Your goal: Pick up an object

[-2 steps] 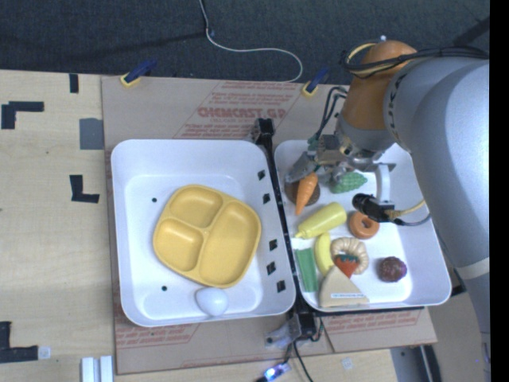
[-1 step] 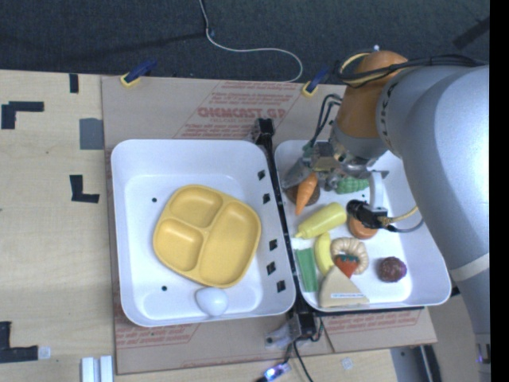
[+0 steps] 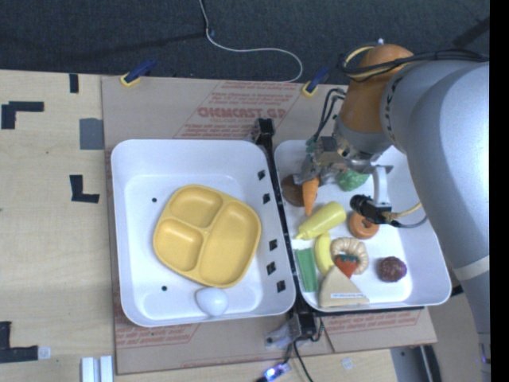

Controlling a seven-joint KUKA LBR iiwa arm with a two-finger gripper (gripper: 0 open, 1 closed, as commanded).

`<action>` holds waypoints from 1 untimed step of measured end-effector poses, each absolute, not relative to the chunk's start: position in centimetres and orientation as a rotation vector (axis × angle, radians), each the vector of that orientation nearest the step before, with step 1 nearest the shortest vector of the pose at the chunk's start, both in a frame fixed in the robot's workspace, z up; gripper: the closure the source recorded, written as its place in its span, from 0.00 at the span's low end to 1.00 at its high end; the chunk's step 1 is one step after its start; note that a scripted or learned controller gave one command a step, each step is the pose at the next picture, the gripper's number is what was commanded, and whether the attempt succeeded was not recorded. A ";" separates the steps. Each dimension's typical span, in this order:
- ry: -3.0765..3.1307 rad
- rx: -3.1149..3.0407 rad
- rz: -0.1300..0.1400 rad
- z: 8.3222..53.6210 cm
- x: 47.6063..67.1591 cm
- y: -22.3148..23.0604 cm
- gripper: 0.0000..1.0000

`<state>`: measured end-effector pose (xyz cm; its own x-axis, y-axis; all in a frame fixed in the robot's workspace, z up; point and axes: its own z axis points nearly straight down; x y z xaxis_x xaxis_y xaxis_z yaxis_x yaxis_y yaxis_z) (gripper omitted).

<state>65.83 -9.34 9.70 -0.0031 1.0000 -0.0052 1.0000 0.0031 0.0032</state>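
We're mid-pick at best: gripper (image 3: 316, 168) is down in the right bin (image 3: 425, 249) at the back-left corner over the carrot (image 3: 309, 191), nothing visibly lifted, can't tell its grip state, so grasp + lift are left imo.

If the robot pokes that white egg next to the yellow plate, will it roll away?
Probably a little. The white egg looks round and smooth, so it likely rolls easily. It sits between the yellow plate and the left bin's wall, which should stop it soon.

Yellow divided plate (image 3: 207, 235) and white egg (image 3: 211, 300) in left bin (image 3: 131, 213).
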 end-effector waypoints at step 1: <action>2.219 2.219 0.004 15.8 65.3 -9.6 1.00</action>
